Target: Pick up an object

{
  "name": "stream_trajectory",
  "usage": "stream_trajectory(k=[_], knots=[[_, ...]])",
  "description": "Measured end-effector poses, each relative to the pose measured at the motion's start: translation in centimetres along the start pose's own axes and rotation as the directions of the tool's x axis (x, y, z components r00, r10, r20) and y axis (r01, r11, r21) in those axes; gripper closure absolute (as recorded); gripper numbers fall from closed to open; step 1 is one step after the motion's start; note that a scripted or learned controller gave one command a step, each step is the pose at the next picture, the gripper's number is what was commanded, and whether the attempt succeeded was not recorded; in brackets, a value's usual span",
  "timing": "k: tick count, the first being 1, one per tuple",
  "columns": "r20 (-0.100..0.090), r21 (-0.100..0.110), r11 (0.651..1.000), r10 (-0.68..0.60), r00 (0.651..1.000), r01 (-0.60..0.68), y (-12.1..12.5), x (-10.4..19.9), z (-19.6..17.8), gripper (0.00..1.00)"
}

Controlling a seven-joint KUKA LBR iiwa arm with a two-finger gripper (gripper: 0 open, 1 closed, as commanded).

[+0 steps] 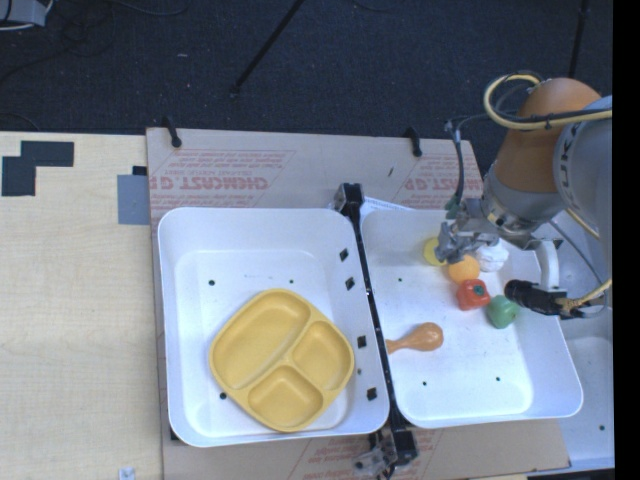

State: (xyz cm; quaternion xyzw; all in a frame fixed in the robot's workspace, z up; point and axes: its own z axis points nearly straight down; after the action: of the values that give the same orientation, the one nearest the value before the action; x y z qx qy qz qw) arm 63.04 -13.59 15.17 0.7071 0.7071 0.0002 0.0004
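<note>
Seen from above at a slant: two shallow white bins side by side on a cardboard-lined bench (250,168). In the left bin (190,268), a yellow divided plate (282,358), tilted, lying toward the near wall and the black divider (365,298) between the bins, with bare white floor along the far and left sides. In the right bin (480,388), a small cluster near the far right corner: an orange-yellow piece (463,268), a white piece (492,259) just beside it, a red-orange block (472,294) touching or nearly touching below, and a green piece (502,312) close to the right wall. Apart from the cluster, an orange spoon-shaped toy (417,339) lying alone mid-floor, handle toward the divider, with open room all round and the near half of the bin bare. Reaching in from the right, the grey arm (590,173) with its orange band, wrist low over the cluster and the gripper (457,243) right at the orange-yellow piece, hard against the far part of the bin. Jaws too dark and crowded to read: cannot tell whether released, clenched or grasping anything. Behind a yellow scrap (432,253) at the gripper's left, plain white floor up to the far wall.
</note>
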Motion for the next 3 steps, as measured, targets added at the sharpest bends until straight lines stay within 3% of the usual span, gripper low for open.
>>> stream_trajectory(k=[3], knots=[[0.001,-0.003,1.0,-0.002,1.0,0.002,1.2,-0.3,-14.8,1.0]])
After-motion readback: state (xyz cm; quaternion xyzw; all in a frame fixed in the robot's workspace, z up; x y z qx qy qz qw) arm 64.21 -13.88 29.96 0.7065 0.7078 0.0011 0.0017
